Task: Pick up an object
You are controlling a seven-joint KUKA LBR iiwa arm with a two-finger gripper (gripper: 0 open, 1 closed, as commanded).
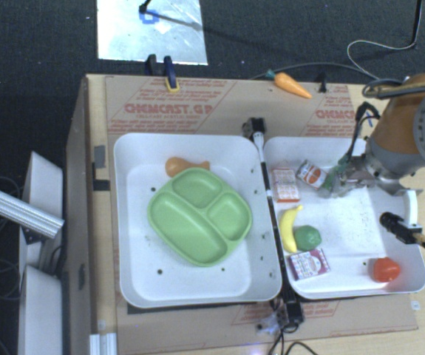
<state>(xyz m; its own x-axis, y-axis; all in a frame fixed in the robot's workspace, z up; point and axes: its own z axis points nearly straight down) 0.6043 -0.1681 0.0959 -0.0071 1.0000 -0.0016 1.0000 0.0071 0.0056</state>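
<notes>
Camera view: banana (290,227) lies near-vertical, stem toward far rim.

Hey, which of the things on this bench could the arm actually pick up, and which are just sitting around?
Pickable, in the right bin: banana, green ball, red tomato, small packets, with the gripper over them.

Just lying about: green divided plate, orange piece behind it, carrot outside the bins.

Divided plate (199,214) placed in left bin (134,198); banana (290,226), packets, tomato (386,269) scattered in right bin (412,276); carrot (292,84) left on table (219,106), upper frame.
</notes>
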